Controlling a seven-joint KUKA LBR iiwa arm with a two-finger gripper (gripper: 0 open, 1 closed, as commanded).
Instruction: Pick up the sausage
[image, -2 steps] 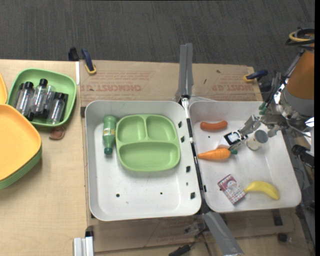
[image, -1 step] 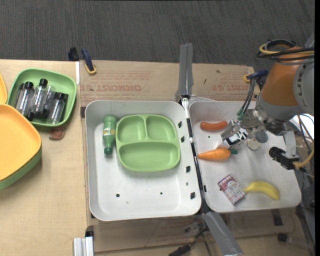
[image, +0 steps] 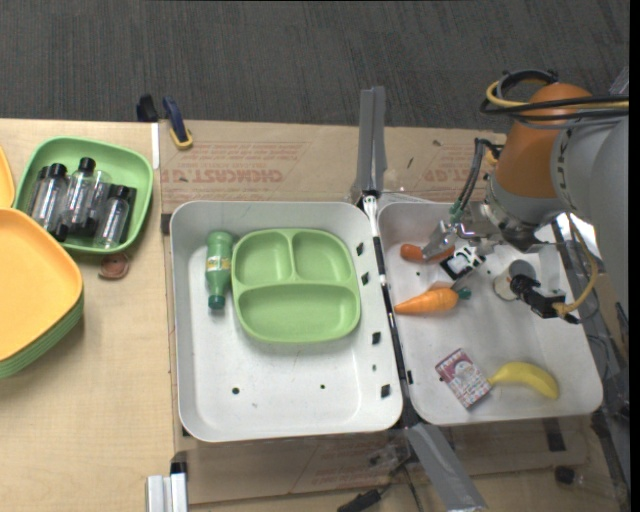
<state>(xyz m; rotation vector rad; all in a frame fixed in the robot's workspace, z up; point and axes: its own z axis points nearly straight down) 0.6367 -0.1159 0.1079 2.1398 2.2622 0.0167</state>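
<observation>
The sausage (image: 412, 252), a short red-orange piece, lies in the right bin (image: 500, 405) near its far left corner. My gripper (image: 443, 249) is low over the bin floor, right beside the sausage's right end and touching or nearly touching it. The grey arm with its orange band (image: 530, 150) comes down from the upper right. The gripper's body hides the sausage's right end.
An orange carrot (image: 428, 300) lies just in front of the sausage. A banana (image: 527, 378) and a small red-and-white packet (image: 463, 378) rest near the right bin's front. The left bin (image: 280, 400) holds a green divided plate (image: 295, 285) and a green bottle (image: 217, 268).
</observation>
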